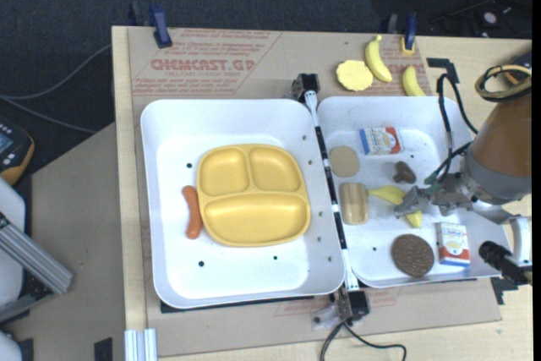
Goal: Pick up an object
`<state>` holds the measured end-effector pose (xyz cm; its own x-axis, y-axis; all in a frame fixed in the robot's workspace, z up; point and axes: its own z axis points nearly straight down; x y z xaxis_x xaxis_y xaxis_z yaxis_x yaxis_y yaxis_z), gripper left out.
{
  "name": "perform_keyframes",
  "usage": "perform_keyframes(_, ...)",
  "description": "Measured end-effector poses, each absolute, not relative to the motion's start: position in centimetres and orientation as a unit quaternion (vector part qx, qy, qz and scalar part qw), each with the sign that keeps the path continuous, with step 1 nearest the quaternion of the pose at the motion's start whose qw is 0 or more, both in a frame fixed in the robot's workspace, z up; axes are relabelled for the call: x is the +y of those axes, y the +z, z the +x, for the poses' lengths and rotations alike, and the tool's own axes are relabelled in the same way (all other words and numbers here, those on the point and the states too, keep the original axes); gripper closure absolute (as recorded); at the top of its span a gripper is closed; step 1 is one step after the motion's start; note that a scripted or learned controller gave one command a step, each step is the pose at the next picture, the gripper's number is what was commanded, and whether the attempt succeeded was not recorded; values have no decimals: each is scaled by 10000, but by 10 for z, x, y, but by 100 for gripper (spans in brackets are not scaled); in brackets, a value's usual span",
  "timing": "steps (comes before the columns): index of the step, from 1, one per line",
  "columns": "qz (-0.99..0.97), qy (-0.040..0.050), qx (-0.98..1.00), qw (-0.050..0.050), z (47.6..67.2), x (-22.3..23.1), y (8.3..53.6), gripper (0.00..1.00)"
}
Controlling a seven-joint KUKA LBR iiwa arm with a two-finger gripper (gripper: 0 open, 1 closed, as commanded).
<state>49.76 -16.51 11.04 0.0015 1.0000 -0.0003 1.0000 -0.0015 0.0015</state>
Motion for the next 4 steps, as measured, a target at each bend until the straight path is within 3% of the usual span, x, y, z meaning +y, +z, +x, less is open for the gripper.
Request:
perform_keyframes(1,7052,13,7090,39,548,-98,85,0)
perform_keyframes(2,7080,-9,7063,-13,531,-117,84,0)
perform_keyframes(3,7072,2,7071,-3,532,-115,95,100)
perform_keyframes(4,7040,50,7101,40,565,-53,190,100)
